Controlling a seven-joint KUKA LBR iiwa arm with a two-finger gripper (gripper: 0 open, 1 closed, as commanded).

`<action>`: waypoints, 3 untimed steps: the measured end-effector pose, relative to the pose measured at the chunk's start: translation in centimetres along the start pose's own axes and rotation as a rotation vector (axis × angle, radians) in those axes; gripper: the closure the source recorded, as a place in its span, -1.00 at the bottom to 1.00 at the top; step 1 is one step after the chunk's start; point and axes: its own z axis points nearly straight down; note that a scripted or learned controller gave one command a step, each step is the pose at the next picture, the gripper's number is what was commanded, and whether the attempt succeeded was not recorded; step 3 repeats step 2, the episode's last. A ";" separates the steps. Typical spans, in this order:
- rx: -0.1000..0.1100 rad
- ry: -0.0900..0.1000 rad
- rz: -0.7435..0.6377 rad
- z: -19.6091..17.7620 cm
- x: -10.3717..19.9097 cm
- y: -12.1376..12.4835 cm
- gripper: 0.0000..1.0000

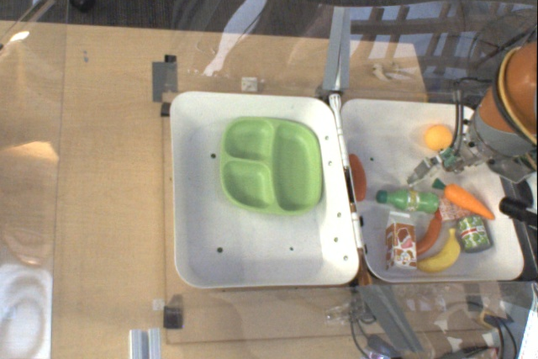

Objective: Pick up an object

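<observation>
The bench looks like pale wood under a clear glossy sheet that catches white glare. Both bins, left and right, look like smooth matt white plastic. The green divided plate in the left bin is smooth plastic with a soft sheen. Right of that plate, the orange ball, carrot and banana look like glossy plastic; the small carton looks like printed card.

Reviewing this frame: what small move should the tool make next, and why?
Probably lower straight down: the tool hovers in the right bin among the orange ball, carrot and green bottle, with nothing between its fingers.
</observation>
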 end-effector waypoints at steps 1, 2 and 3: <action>0.016 0.002 0.440 -3.8 -1.6 3.8 -1.00; 0.017 0.002 0.440 -3.8 -1.5 3.8 -1.00; 0.017 0.002 0.440 -3.8 -1.5 3.8 -1.00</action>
